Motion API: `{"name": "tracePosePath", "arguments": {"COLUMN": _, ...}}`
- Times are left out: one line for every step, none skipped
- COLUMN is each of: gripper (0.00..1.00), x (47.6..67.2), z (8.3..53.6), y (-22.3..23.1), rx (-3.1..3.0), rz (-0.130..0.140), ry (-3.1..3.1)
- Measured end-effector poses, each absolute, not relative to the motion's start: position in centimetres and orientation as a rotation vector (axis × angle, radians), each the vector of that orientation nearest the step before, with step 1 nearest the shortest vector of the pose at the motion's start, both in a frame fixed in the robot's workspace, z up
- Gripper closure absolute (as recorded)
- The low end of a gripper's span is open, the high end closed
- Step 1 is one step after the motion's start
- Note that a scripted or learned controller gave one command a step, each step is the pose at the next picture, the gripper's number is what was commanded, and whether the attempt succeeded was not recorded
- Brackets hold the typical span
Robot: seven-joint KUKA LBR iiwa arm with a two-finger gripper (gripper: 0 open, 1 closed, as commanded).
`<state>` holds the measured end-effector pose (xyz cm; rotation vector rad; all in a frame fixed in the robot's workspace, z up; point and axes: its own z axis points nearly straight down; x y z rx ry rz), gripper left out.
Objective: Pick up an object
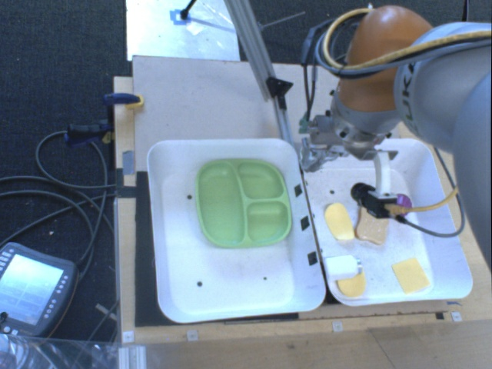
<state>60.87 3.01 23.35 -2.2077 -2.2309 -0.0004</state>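
**Six things I could pick**

I see one thing in the left bin: a green plate with three compartments. It lies flat and right way up, a little toward the far side.

In the right bin I count five small pieces. A pale yellow oval lies flat near the middle, and a tan toast slice sits just beside it, on the side away from the plate. Nearer the front rim a white block lies close to the left wall, with an orange half-round touching its front edge. A yellow square lies flat, apart from the rest, toward the front right corner
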Motion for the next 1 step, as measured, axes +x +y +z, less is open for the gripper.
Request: {"name": "tracePosePath", "arguments": {"gripper": 1.00, "x": 59.72, "z": 24.31, "y": 8.37, "rx": -2.208, "rz": -0.004, "ry": -2.233}}
